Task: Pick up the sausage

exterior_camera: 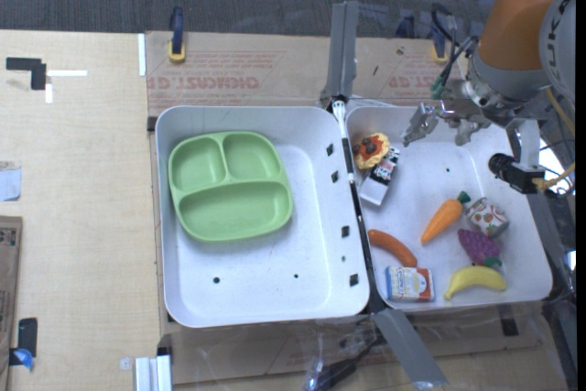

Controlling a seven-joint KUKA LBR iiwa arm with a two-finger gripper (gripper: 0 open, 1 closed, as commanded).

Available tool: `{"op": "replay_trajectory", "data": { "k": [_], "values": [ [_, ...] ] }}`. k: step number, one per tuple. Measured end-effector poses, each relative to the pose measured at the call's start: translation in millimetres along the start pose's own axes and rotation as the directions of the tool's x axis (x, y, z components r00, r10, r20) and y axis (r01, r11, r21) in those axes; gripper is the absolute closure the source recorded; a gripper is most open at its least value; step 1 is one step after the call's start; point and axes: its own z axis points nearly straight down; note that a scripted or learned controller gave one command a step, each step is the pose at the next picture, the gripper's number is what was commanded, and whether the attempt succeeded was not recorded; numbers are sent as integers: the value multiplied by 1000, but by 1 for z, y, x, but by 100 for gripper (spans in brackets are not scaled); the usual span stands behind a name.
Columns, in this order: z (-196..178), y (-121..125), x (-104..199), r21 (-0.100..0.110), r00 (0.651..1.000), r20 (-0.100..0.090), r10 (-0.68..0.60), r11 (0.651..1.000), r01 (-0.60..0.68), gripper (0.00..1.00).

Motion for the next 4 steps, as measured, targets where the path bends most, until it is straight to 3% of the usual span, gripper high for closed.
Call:
{"op": "replay_trajectory", "data": {
  "k": [1,2,3,4],
  "values": [
    [16,-81,40,0,1000,0,-18,1000,18,0],
    [16,-121,48,0,1000,0,1,1000,-1,0],
    [16,-145,74,0,1000,1,-13,1000,13,0],
    [16,-145,74,0,1000,1,-13,1000,13,0]
  ]
}}
